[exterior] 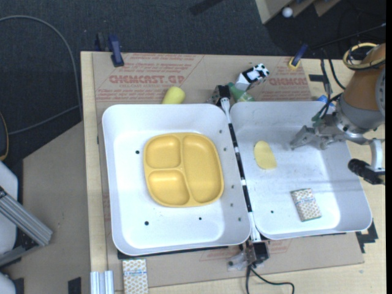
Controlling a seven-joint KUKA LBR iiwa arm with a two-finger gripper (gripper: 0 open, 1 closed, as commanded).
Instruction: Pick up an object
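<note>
1. On the bench, two white bins sit side by side; the left bin [122, 182] carries a yellow divided plate [182, 168].
2. The arm [362, 97] leans over the right bin [343, 213], its gripper [311, 138] low and empty, fingers spread.
3. A pale yellow piece [264, 155], likely light and soft, lies near the gripper; pinch across its narrow width.
4. A small patterned packet [305, 204] lies nearer the front rim.

Dark carpet floor [49, 17]; brown board bench [184, 72]; grey cable [61, 35].
</note>
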